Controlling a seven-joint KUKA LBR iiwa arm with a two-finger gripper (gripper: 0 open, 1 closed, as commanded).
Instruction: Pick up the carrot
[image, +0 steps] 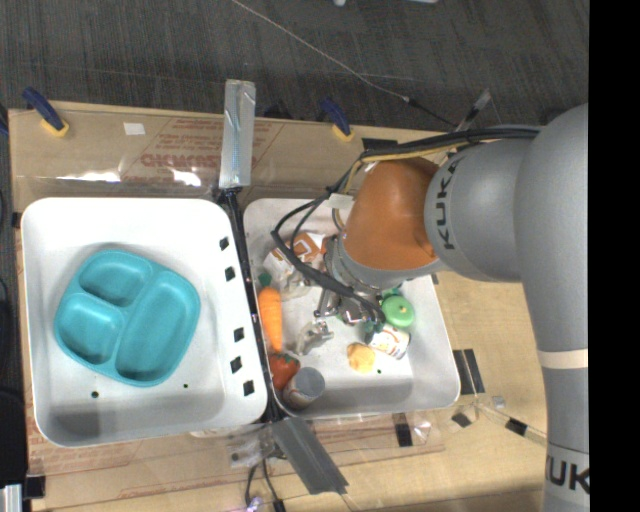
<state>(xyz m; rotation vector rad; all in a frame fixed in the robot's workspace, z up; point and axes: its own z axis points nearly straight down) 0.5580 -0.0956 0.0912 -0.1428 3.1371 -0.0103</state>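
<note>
The carrot (270, 316) is orange and lies lengthwise along the left wall of the right bin (432, 352). My gripper (322, 326) hangs just right of the carrot, low over the middle of that bin, under the arm's orange band (392, 218). Its metal fingers (313, 337) point down toward the bin floor, a short gap away from the carrot. Nothing orange shows between them.
The right bin also holds a red item (283, 370), a grey round piece (307, 383), a yellow item (360, 356), a green round item (399, 311) and a white can (391, 343). A teal divided plate (125, 315) lies in the left bin (60, 230).
</note>
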